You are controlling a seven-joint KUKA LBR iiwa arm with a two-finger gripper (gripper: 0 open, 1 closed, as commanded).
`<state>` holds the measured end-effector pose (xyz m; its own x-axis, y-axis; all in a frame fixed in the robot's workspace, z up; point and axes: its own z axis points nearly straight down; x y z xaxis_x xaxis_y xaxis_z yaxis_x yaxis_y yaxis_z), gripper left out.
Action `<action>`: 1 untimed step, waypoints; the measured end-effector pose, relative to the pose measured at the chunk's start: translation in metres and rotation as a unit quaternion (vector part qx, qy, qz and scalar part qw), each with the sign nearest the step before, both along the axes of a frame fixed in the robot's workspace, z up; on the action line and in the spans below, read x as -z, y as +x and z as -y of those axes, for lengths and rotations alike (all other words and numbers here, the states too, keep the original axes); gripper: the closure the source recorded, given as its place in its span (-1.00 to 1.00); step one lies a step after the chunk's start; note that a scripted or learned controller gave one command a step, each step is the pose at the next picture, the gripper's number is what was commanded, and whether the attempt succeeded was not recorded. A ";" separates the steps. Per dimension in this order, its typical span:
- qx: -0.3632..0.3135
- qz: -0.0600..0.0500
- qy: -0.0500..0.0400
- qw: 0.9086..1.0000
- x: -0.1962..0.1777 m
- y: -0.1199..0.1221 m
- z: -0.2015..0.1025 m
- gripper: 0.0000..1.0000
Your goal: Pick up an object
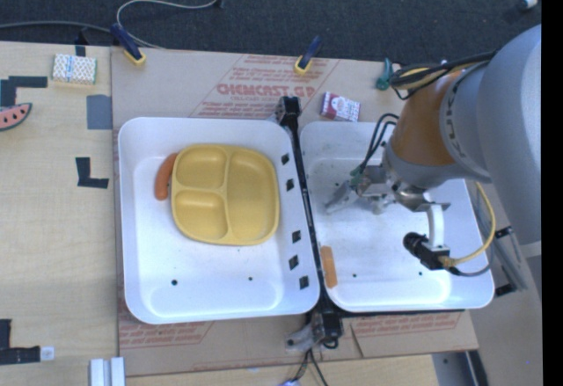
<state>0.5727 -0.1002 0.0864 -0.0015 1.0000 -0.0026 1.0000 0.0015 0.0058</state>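
A yellow divided plate (pixel 224 193) lies in the left bin (pixel 149 287). An orange sausage-shaped piece (pixel 162 178) sits against the plate's left edge. Another small orange piece (pixel 327 265) lies at the lower left of the right bin (pixel 396 292), close to the divider. My gripper (pixel 345 197) hangs over the right bin's middle left, pointing left, with its grey fingers (pixel 338 200) spread and nothing between them. It is well above and to the right of the small orange piece.
A small red and white packet (pixel 339 106) lies on the cardboard behind the right bin. Yellow and blue clamps (pixel 307 60) hold the cardboard's far edge. A yellow cable (pixel 475 257) loops off the wrist over the right bin's right side.
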 end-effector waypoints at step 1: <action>0.000 -0.002 0.001 1.000 0.002 0.096 -0.007 -1.00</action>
